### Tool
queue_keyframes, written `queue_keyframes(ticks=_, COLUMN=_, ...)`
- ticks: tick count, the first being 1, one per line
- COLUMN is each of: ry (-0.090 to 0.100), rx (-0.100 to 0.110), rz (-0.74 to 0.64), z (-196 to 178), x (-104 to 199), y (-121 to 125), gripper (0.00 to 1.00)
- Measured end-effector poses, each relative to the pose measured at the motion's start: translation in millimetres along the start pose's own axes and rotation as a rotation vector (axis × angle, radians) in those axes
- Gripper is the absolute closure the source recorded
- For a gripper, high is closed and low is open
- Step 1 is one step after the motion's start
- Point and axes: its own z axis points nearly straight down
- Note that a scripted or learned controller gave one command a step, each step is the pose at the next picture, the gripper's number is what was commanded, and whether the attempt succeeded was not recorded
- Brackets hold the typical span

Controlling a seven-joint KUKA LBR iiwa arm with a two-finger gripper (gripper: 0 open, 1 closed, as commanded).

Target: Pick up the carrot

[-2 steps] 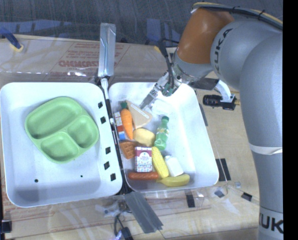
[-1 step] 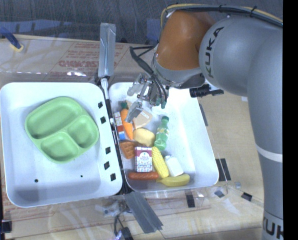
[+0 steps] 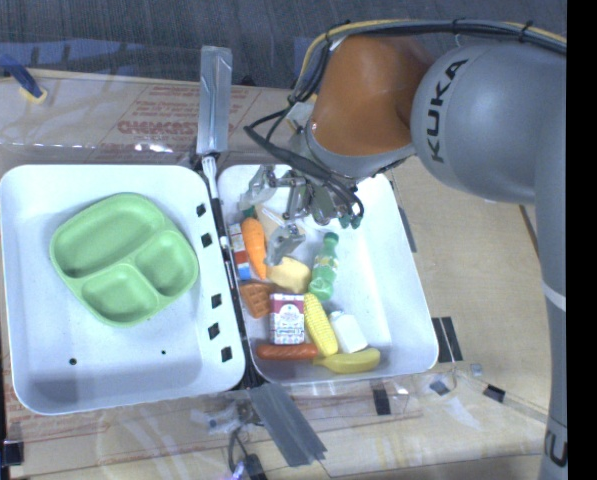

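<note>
Just below and left of our gripper (image 3: 290, 230) we see the carrot (image 3: 253, 247) lying free in the right bin (image 3: 408, 298), apart from the fingertips. We cannot tell how far the gripper stands apart. Beyond the carrot, below the gripper, we see corn (image 3: 321, 326), a banana (image 3: 353, 360) and a green bottle (image 3: 324, 270).

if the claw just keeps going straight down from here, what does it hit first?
Probably the carrot or the pale yellow block beside it. The claw hangs over that cluster at the right bin's left side, but one slanted view leaves depth unclear.
</note>
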Motion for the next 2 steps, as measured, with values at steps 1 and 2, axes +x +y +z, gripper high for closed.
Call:
queue_keyframes(ticks=1, ry=-0.001, rx=-0.001, rz=-0.548, z=47, x=19, y=-46, gripper=0.0)
queue_keyframes(ticks=2, ry=-0.007, rx=0.006, rz=-0.748, z=-70, x=39, y=-33, gripper=0.0)
